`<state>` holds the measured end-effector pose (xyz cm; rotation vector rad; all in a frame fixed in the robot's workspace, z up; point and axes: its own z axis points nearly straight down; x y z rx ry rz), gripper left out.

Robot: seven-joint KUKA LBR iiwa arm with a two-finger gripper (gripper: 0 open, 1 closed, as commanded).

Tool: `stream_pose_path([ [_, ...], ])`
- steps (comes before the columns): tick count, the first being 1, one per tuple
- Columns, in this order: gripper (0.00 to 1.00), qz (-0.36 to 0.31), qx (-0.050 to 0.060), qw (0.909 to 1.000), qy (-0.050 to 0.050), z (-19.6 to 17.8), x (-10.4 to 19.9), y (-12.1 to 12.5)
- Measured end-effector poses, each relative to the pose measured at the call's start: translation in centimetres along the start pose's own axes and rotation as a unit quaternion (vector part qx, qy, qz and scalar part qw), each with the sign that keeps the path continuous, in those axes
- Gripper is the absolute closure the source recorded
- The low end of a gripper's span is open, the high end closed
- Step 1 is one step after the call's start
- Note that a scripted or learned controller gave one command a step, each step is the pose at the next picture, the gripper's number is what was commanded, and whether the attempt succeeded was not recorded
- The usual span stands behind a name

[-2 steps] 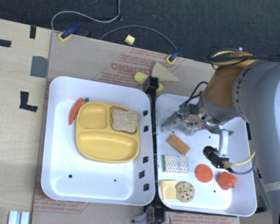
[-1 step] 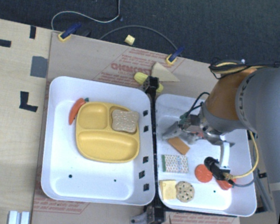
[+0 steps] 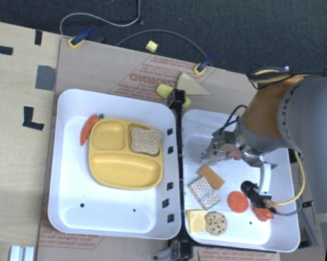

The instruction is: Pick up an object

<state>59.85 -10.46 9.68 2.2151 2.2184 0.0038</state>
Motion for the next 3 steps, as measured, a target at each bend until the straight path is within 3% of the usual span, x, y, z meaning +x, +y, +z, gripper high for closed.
stream_pose_path([
  [1,0.00,0.000,0.000,1.0000,0.000,0.1,0.0,0.0],
  [2,0.00,0.001,-0.001,1.0000,0.000,1.0,1.0,-4.0],
  [3,1.00,0.001,-0.001,1.0000,-0.001,0.0,0.9,-3.9],
])
